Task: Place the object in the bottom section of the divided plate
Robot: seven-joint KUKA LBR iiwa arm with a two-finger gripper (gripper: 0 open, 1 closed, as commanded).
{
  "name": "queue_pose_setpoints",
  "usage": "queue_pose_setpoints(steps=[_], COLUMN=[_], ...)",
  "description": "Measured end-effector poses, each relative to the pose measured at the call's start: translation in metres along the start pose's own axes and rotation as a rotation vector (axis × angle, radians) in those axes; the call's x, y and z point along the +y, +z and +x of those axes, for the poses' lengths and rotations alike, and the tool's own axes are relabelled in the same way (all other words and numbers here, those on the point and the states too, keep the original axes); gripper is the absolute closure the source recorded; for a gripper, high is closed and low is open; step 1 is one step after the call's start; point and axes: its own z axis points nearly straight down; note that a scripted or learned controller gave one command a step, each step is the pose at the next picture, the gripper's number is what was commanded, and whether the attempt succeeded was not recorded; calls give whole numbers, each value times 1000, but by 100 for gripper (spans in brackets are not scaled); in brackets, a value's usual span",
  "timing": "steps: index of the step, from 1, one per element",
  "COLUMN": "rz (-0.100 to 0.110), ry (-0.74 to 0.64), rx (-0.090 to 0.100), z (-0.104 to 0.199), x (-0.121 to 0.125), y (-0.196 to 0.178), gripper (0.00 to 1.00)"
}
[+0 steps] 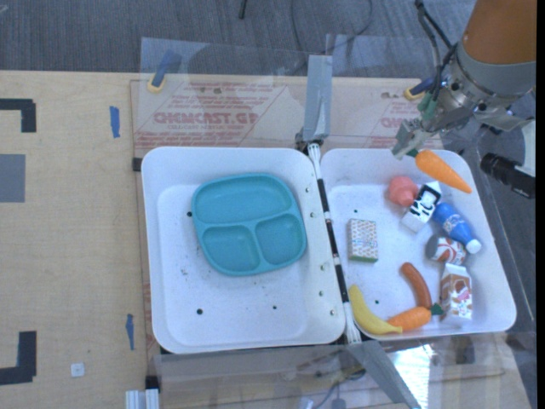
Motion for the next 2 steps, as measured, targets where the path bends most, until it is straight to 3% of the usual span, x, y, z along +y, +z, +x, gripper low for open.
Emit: queue_pose_setpoints(steps=[1, 2], rz=[3, 3], ry=[-256, -427], rx=[4, 4], z=[64, 146], x=[47, 91], y=[61, 118], gripper=[100, 100])
